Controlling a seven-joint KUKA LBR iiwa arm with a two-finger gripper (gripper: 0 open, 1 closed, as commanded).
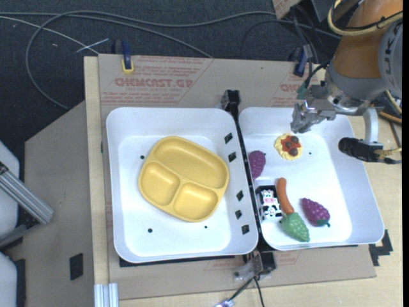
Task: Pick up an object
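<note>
Green toy (294,226) nearest | claw (305,118), state unclear, poised above pizza toy (288,146) | step: approach | next: descend, grasp.

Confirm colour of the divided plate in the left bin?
Yellow, plain all over. The divided plate shows clearly in the camera view, lying in the left bin.

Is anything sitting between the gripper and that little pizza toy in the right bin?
Nothing visible. The gripper is just up-right of the pizza toy, with bare bin floor between them. The purple grapes lie on the toy's far side, toward the divider.
</note>
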